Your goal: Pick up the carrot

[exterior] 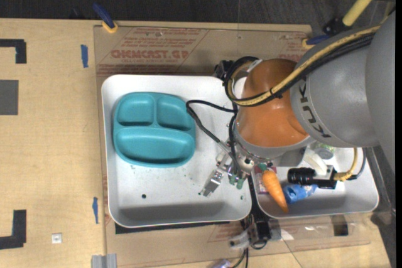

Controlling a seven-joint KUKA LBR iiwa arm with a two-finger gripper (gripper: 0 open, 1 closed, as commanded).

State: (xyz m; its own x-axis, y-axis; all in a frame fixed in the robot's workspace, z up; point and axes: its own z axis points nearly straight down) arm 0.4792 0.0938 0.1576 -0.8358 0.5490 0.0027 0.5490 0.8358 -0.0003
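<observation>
Carrot (274,189), orange, lying at a slant on the floor of the right bin (361,201), well to the right of the teal divided plate (154,128) and lower in the view. A small blue object (300,192) sits just beside it, on the side away from the plate. The plate lies in the left bin (119,198). The gripper (220,180) hangs over the left bin, below and right of the plate, between plate and carrot; whether it is open or closed cannot be told. The grey arm (352,97) stands right of the plate.

Carrot (275,189) top, rt bin (363,199): under arm (352,97).
</observation>
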